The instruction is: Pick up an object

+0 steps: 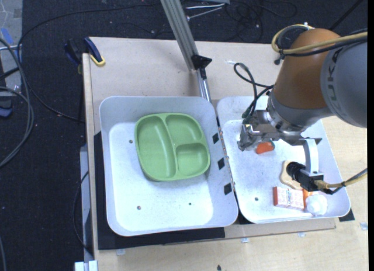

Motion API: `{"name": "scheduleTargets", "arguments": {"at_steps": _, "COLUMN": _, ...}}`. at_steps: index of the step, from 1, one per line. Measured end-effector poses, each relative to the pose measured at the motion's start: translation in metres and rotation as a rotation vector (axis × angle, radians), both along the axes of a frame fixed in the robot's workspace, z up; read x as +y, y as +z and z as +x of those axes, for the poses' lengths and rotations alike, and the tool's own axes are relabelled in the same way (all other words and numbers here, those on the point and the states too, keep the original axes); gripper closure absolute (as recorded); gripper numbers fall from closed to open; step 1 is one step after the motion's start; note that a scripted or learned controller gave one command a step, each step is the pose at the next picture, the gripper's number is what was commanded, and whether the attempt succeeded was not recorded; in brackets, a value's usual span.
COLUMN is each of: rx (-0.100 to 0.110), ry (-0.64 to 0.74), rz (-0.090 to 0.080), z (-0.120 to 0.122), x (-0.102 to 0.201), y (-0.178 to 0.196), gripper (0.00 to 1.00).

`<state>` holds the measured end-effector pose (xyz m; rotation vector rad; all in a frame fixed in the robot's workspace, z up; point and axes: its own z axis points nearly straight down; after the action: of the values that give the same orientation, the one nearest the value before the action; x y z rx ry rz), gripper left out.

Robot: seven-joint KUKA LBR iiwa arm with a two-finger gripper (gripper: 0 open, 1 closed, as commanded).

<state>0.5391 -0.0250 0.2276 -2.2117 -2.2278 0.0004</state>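
Dark carpet and loose cables (41,36) ringed a pale wooden desk (146,65), and on it sat two shallow white bins side by side. The left bin (117,164) carried just one thing, a green divided plate (172,147), lying flat and well away from the action. It was wide and low, which made it a hard thing to pinch, I'd say.

All the pickable clutter sat in the right bin (251,194), and that was where the arm (310,83) had gone. It came in from the right with its grey body and orange band bulging over the bin's far half, the wrist bent downward. The gripper (248,140) was low over the bin floor near the left wall. A small orange object (266,146) lay right beside it, close enough to look like the target. Whether it was touching I couldn't make out.

Was the gripper open or closed? From that angle, under the bulk of the wrist, I couldn't tell. Nothing showed as held.

Nearer the front corner lay a red-and-white packet (288,197), a white round item (317,205) just beside it, and a tan piece (287,173) behind them. All three were well clear of the gripper. The orange one looked like the easiest grab.
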Motion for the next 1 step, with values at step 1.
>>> {"name": "scheduleTargets", "arguments": {"at_steps": 1, "rx": -0.001, "ry": 0.001, "rz": 0.001, "z": -0.0078, "x": 0.0639, "y": -0.0004, "gripper": 1.00}}
